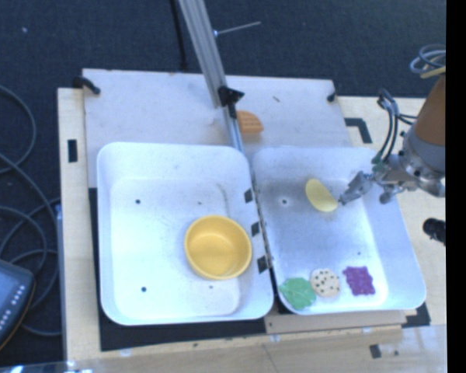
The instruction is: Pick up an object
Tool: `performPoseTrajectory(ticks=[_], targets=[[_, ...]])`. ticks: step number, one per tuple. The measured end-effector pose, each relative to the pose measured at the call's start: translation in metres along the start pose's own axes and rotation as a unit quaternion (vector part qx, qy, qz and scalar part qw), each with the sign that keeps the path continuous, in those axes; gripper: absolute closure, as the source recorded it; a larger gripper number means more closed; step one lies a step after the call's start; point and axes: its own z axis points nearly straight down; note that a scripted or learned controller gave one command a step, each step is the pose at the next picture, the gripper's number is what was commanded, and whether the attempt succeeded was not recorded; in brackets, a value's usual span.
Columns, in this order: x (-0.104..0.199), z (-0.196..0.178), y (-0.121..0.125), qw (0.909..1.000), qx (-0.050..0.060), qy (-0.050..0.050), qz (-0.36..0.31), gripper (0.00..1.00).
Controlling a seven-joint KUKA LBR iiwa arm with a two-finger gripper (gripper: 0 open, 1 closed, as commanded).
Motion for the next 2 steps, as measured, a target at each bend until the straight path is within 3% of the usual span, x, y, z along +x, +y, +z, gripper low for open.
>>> performPoseTrajectory(ticks=[1, 2], targets=[[0.000, 0.000, 0.000, 1.0000, 0.000, 0.000, 0.000, 0.00], [0.004, 0.045, 0.004, 1.0000, 0.002, -0.001, -0.001, 0.00]])
